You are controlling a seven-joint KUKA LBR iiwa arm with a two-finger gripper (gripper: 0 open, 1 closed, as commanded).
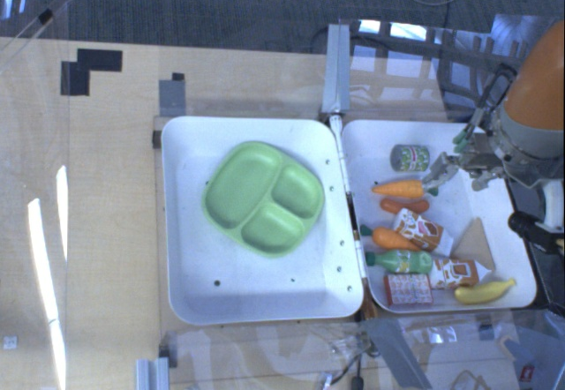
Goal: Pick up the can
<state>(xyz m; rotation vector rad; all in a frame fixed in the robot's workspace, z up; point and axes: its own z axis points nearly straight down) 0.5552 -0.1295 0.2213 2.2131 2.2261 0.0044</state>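
Partly cropped, tool (pixel 461 169) perhaps open beside can (pixel 410 157).

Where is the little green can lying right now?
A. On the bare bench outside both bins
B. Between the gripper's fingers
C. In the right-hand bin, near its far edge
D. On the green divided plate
C: the can lies on its side in the right bin, beyond the carrots, with the gripper beside it.

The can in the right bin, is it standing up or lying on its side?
Lying on its side: the can shows its green label lengthwise, with one round end facing left, near the bin's far wall.
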